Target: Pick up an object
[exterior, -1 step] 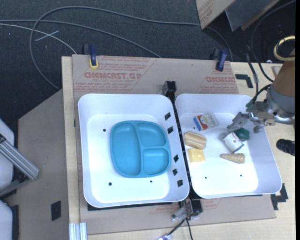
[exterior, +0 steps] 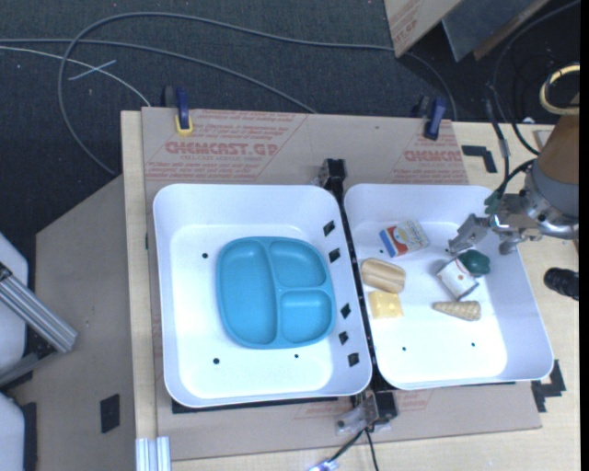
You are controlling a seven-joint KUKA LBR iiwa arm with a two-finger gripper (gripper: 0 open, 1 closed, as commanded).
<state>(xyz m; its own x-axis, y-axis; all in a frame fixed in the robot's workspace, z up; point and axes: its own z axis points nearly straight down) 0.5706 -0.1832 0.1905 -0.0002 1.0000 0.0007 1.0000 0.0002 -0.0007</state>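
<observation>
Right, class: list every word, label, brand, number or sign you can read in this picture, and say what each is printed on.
"CHEMCAST GP", in red, partly blurred: on the brown board behind the left bin.
Red print of the same kind on the board behind the right bin: too blurred to read.
Label on the small packet in the right bin: too small to read.
Print on the cardboard box at the top: unreadable.

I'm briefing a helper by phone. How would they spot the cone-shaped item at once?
Start at the right white bin. Near its middle, below the small white container with a green cap, lies the tan cone, on its side. It alone tapers to a point, unlike the rounded bread roll and flat yellow square to its left.
</observation>
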